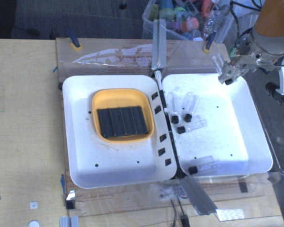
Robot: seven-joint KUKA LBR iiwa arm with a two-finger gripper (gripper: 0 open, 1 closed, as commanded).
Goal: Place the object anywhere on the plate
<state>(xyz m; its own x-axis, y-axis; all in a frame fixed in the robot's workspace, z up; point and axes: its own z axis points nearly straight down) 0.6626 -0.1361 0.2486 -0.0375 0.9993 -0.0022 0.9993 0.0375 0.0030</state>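
Several clear tubes (pixel 187 112) are seen right of the yellow plate (pixel 123 98), apart from it; jaws' state cannot be told.

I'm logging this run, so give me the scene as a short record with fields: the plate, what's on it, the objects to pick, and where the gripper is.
plate: yellow plate, in the left bin
on plate: dark ribbed rectangular block, lying flat
pick objects: clear vials with black caps, loose in the right bin, near the divider
another vial: at the right bin's front edge
gripper: above the right bin's far right corner, nothing seen between its fingers
task state: no vial on the plate yet
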